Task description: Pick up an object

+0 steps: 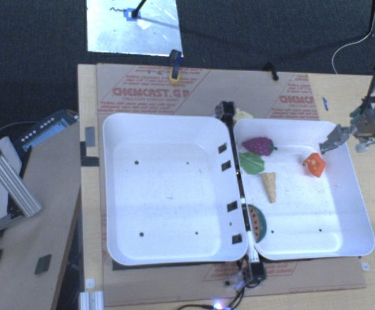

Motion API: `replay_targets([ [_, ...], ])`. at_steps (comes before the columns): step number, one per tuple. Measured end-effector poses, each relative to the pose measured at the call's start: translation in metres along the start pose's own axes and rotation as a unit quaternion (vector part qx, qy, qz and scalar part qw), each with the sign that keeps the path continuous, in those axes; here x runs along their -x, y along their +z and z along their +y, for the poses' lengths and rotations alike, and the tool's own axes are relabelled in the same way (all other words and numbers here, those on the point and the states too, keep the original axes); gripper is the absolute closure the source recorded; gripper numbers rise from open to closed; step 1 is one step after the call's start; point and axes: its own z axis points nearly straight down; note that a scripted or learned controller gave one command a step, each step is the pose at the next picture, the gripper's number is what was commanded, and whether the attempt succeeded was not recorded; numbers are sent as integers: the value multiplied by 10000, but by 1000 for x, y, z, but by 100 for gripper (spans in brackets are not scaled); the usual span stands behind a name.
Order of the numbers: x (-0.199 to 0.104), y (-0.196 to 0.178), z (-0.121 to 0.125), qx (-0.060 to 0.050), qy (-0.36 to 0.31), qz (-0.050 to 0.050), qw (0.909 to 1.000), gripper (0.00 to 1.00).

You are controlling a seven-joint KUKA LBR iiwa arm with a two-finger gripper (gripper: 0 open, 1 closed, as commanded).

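Orange-red toy [314,165] lying in right bin [342,237], near its upper right corner, just below and left of pincer [334,141]. Pincer reaching in from right edge, hovering over bin's far rim, nothing seen between its fingers; open or closed impossible to tell. Also in right bin: purple grape bunch [259,146] near top left, green leaf-like piece [251,164] just beneath it, tan cone [269,186] lower toward middle, watermelon slice [257,223] against left wall. Left bin [119,237] sitting alongside on tabletop [368,199], walls touching.
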Motion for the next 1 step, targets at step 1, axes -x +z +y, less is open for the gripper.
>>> replay_targets([
  [1,15,122,24,-16,7,5,10000,0],
])
